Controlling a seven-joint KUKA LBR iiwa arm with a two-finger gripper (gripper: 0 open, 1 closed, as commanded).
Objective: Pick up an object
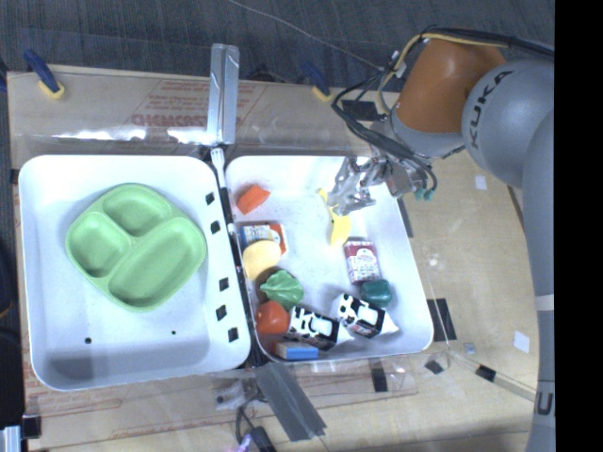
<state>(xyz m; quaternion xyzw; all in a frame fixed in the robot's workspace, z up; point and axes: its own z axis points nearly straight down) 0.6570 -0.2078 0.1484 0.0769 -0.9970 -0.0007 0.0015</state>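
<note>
Over right bin (283, 172): gripper (350, 192) just above yellow obj (339, 227); grip state can't tell; green tray (137, 243) in left bin (57, 182).

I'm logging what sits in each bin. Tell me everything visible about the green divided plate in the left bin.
The green divided plate is pale green, matte and plastic-looking, with rounded corners and three compartments: one smaller at upper left, one at upper right, and a long one along its lower right side. It lies flat, right side up, turned at a slant, on the floor of the left bin, slightly above centre. Its compartments hold nothing, and nothing else touches it.
</note>
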